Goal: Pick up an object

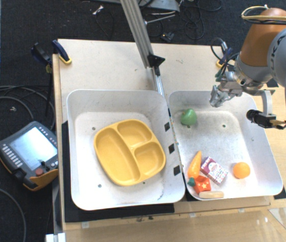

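Pendant [27, 155]: grey and orange handheld unit with a lit screen, on the dark floor off the worktop's left edge, its cable looping around it.
Clamp [57, 52]: blue and yellow, at the worktop's far left corner.
Worktop [107, 67]: pale board carrying both bins; bare along its far edge.
Left bin [77, 135]: shallow, white, on the worktop's left half.
Yellow plate [129, 150]: three compartments, lying flat in the middle of the left bin, turned at an angle to the bin's walls.
Metal pole [137, 26]: slanted, coming in over the far edge and ending at a black fitting near where the two bins meet.
Right bin [256, 150]: shallow, white, touching the left bin along their shared wall.
Green object [188, 117]: small, rounded, near the right bin's far left corner.
Carrot-shaped toy [195, 164]: orange, by the right bin's near left corner.
Red toy [202, 184]: just beside the carrot's lower end.
Small box [214, 171]: red and white, just right of the carrot.
Tan piece [210, 195]: elongated, against the right bin's near wall.
Orange ball [241, 170]: near the right bin's near right corner, apart from the box.
Gripper [218, 99]: above the right bin's far wall, right of the green object and apart from it; whether the fingers are apart or together, I cannot tell.
Arm [266, 42]: grey with an orange band, entering over the worktop's right edge.
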